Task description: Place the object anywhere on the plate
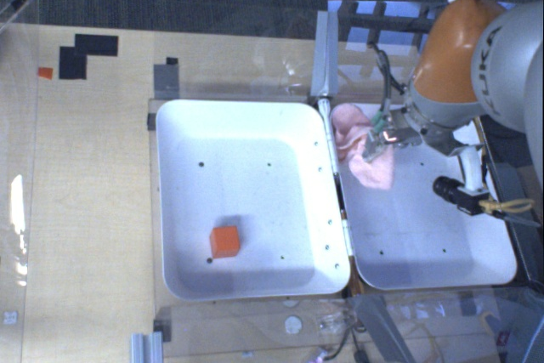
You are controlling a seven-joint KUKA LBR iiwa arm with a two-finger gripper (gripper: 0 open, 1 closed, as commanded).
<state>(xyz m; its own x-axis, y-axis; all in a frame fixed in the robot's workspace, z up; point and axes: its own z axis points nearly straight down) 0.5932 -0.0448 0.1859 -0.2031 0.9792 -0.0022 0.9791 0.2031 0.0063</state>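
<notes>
A small orange cube [225, 241] lies on the floor of the left white bin [246, 123], toward its front left. A pink, crumpled-looking item [357, 150] rests in the right bin [442, 268], at its back left corner against the divider. My gripper [376, 147] hangs over the right side of that pink item and hides part of it, either touching it or just above it. The grey arm with its orange band [450, 47] reaches in from the right above the right bin.
A black cable part [455, 193] sticks out of the arm over the right bin's middle. Metal brackets [323, 55] stand behind the bins. Black and orange markers [81, 57] lie on the wooden bench at the far left.
</notes>
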